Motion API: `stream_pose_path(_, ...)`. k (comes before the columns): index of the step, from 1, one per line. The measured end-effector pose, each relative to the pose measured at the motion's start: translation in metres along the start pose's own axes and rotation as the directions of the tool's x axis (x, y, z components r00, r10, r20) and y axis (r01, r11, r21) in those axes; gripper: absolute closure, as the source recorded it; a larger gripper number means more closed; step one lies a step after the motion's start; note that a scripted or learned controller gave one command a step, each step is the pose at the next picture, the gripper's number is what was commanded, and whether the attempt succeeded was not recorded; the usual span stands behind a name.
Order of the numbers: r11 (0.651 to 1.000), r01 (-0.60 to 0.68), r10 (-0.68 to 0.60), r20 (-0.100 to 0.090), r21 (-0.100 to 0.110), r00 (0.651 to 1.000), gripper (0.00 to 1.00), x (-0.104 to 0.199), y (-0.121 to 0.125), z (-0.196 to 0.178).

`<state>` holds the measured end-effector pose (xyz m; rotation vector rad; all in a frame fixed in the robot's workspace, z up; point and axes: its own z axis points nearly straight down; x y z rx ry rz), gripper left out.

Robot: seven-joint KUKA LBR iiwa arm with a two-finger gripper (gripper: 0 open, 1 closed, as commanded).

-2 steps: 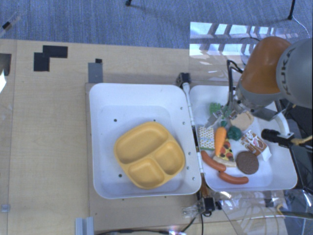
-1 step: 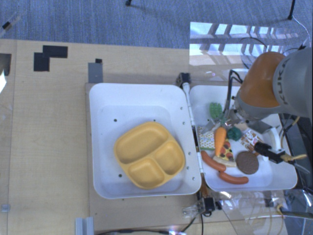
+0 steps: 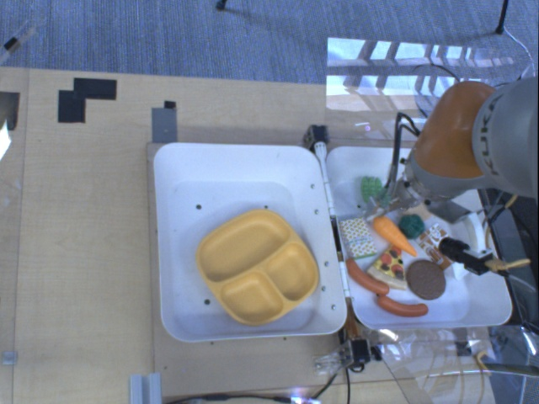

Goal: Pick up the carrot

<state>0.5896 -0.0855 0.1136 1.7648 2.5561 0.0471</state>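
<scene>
**Arm poised over the crowded right bin**

The jaws hang at the carrot's upper end; whether they are spread or pressed together cannot be told. The carrot lies in the right bin, hemmed by a pizza slice, sausages and a teal toy. Such crowding risks a snag or miss. Open room lies toward the left bin, around its yellow tray.

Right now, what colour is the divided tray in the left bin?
Yellow; the divided tray shows in the camera view.

One fixed camera, high above the bench

It looks down at a slant on both white bins, far enough to take in bench, floor beyond, and the arm entering from the right.
</scene>
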Motion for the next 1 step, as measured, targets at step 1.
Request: stream_pose_path(1, 0.907, -0.418, 0.419, 0.006, 0.038, 0.908, 1.00, 0.0472, 0.0053, -0.0736)
